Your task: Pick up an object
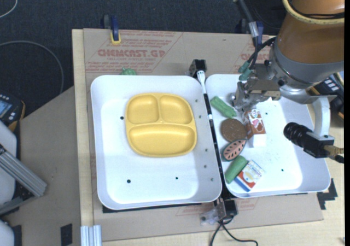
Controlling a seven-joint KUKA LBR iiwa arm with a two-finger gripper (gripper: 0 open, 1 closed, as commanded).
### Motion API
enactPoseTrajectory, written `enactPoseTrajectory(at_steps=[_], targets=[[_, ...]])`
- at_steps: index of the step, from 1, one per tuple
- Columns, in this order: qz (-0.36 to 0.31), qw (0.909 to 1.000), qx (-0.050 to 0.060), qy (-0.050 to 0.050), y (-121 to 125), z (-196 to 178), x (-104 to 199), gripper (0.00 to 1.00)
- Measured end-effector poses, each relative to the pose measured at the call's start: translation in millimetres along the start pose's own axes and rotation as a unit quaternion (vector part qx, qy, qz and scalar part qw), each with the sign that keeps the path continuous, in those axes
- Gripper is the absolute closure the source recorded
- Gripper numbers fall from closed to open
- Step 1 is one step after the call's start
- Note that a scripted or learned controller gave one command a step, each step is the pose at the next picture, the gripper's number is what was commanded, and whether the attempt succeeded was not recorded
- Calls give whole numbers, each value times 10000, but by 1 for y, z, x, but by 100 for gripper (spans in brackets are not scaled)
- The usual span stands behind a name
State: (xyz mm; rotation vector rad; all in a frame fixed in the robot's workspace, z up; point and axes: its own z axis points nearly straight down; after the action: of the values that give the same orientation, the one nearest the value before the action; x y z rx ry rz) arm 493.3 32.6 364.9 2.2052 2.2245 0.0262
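Grey and orange, the arm reaches in from three o'clock and its gripper (247, 97) hangs low over the upper part of the right bin (306, 176). Nothing appears lifted, so the pick seems not yet done; every object lies on the bin floor. The metal parts under the wrist blur together, and I cannot tell how the gripper is set.

Closest is a small red and white packet (255, 123), just at five o'clock of the gripper, with a white block (259, 140) below it. A green piece (223, 106) lies at nine o'clock, near the bin wall. A brown disc (233, 128) sits at seven o'clock, then a speckled brown oval (235, 149), a second green piece (235, 169) and a coloured card (249, 175) farther toward six.

The left bin (109, 157) carries a yellow divided plate (161, 124), well apart from the gripper.
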Motion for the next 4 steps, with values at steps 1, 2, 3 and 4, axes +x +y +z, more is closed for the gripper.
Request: enactPoseTrajectory(at_steps=[1,2,3,4], targets=[[124,9999,65,-69,-10,-16,-182,100],[0,10000,96,-13,-14,-18,-97,100],[40,9999,97,-26,-14,-17,-101,0],[36,10000,76,-34,-13,-28,-101,100]])
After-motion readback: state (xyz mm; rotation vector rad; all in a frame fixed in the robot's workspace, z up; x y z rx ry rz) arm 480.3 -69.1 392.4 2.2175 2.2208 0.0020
